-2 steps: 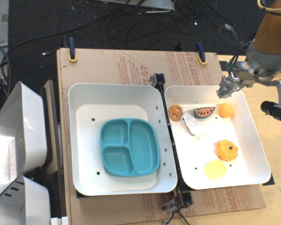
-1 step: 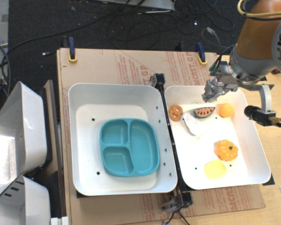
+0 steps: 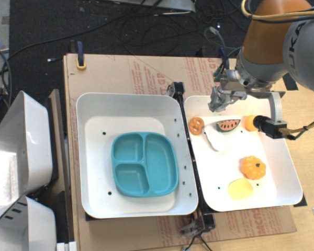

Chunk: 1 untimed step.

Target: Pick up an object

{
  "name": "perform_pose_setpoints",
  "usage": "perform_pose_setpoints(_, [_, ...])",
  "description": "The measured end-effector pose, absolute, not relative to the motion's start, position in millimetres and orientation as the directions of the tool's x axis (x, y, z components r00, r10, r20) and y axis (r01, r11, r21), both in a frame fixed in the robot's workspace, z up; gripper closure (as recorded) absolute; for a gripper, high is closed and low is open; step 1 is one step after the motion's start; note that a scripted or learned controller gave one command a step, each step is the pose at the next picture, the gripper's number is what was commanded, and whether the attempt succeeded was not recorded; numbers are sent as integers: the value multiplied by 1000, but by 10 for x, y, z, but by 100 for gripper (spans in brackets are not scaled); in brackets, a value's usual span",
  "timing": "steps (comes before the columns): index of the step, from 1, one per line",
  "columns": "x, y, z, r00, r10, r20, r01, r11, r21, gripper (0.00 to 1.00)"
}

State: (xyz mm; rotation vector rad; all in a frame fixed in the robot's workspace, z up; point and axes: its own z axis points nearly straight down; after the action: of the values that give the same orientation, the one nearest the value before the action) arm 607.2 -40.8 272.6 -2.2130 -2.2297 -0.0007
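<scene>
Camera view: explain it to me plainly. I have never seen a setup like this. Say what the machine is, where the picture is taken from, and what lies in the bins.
One camera looks down at a slant on a bench. The grey and orange machine on the right is a robot arm; its gripper hangs over the far edge of the right bin. That bin holds toy food: a pretzel, a watermelon slice, an orange pumpkin and a yellow lemon-like piece. The left bin holds a teal divided plate. I see nothing held.
</scene>
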Motion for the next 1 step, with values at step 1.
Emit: perform_pose_setpoints(1, [6025, 168, 2714, -8, 1000, 1, 1000, 8, -2, 100])
